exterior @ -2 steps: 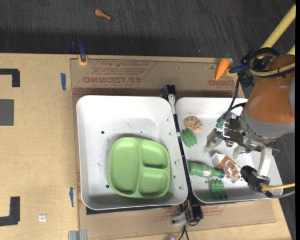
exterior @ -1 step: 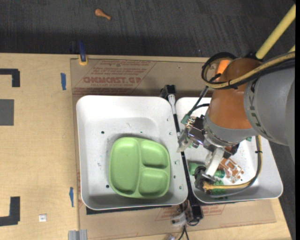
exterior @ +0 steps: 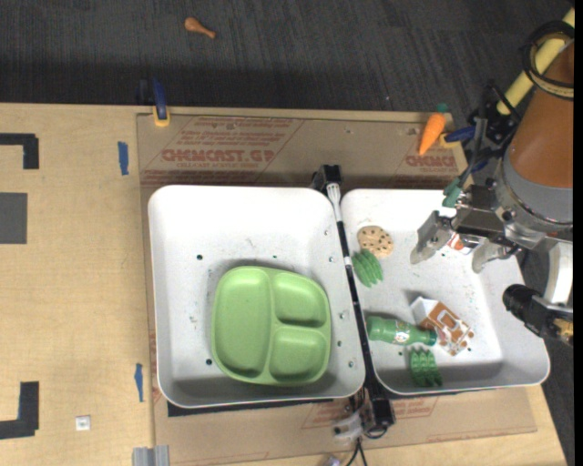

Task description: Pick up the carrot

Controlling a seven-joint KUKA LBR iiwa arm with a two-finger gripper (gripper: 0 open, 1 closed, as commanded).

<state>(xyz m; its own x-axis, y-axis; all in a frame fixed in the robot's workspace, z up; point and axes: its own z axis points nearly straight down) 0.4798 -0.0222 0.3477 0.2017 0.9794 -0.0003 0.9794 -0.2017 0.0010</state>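
Camera view: two white bins sit side by side on the desk (exterior: 73, 300), left bin (exterior: 182, 237) and right bin (exterior: 510, 359), meeting at a black divider strip near frame centre. The left bin carries a green sectioned plate (exterior: 271, 324) in its lower half.

The carrot (exterior: 432, 133) lies outside both bins, on the cardboard sheet (exterior: 228, 150) above the right bin's top edge, upper right of the frame, orange body with a green top pointing up. Nothing touches it.

The arm (exterior: 547, 136) comes in from the right edge, orange band visible. Its gripper (exterior: 460, 246) hangs over the upper right part of the right bin, jaws spread apart with nothing between them, well below and right of the carrot.

Inside the right bin: a round cookie (exterior: 374, 240) near the upper left, a green leafy piece (exterior: 367, 268) just below it against the divider, a green bottle (exterior: 398, 330) lying on its side lower down, a white and orange packet (exterior: 444, 324) just right of the bottle, and a small green ridged block (exterior: 424, 366) near the bottom rim.

A small orange object (exterior: 199, 27) lies on the dark floor at the upper left. Blue tape marks (exterior: 123, 157) and a blue clamp (exterior: 159, 98) sit along the cardboard's left side.
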